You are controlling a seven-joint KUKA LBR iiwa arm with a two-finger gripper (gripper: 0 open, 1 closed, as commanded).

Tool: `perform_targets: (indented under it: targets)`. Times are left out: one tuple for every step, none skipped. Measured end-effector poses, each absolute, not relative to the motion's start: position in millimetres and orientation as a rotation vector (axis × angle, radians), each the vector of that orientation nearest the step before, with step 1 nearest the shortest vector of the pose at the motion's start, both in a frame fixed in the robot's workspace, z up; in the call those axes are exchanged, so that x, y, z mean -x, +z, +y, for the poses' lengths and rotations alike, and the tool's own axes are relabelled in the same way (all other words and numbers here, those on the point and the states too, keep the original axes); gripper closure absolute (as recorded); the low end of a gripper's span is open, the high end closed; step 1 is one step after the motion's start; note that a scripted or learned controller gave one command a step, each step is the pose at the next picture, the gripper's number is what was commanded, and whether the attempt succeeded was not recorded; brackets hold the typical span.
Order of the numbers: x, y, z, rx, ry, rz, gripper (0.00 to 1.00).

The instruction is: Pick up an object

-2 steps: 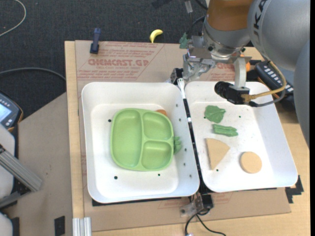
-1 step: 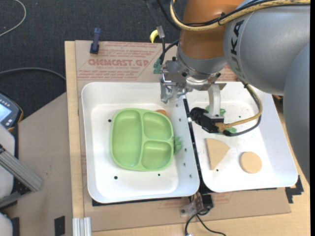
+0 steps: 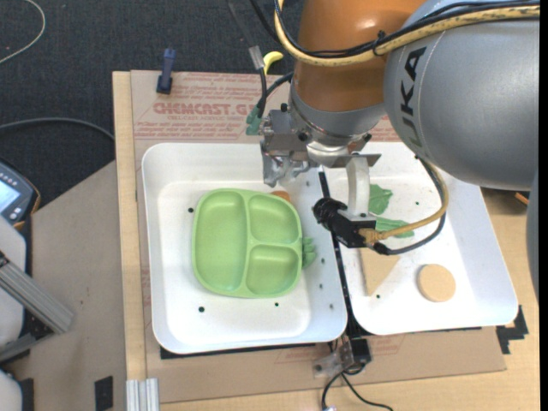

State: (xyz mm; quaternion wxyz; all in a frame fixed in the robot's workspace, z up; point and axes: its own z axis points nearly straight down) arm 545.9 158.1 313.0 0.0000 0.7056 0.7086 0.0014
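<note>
From above, two shallow white bins sit side by side on a brown board [image 3: 214,101] printed in red with "CHEMCAST", the end of the word running under the arm. A small blue clamp [image 3: 165,69] sits at the board's far left edge.

The left bin [image 3: 171,298] holds a light green divided plate [image 3: 247,242] with three compartments, lying flat and slightly turned, in the middle of the bin. A small green scrap [image 3: 308,251] lies just beside the plate's right rim, and a sliver of something orange [image 3: 280,195] peeks out at the plate's far edge, under the arm's wrist.

The right bin [image 3: 479,306] holds a round tan disc [image 3: 437,282] near its front right, well apart from the plate. Green leaf-like pieces [image 3: 381,199] lie nearer the divider, partly hidden by black cabling.

The grey arm [image 3: 462,75] with its orange band [image 3: 351,32] comes in from the right and covers the far part of both bins; black letters "KU" show on its grey casing. The gripper [image 3: 278,174] hangs over the far edge of the left bin, just above the plate's far rim. Whether it is open or closed cannot be told, and nothing is seen held in it.
</note>
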Motion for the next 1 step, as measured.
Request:
perform_targets:
  targets:
    - [-489.6, 303.2, 169.9, -2.222, -0.008, 2.228, 1.0]
